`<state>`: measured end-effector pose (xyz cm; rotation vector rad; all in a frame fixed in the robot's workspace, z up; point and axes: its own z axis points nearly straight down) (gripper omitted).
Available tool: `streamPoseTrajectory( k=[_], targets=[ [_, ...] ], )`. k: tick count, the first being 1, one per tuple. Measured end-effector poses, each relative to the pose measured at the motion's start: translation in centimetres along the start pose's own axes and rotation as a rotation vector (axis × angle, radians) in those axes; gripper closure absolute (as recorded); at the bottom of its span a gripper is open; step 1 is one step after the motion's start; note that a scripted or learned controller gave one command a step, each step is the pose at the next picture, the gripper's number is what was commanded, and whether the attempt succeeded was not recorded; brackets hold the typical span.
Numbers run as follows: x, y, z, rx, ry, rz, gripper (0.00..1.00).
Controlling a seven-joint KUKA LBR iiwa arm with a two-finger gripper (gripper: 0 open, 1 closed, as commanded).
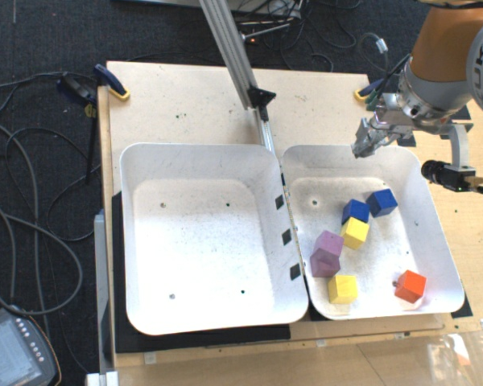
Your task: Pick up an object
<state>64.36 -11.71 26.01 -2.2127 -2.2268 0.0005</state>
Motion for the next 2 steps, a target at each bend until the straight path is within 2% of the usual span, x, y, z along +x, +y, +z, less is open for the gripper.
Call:
streamPoseTrajectory(
  k=[2],
  targets=[
    [12.1, -3.0, 1.7, 0.001, 0.001, -0.003, 1.0]
  ],
)
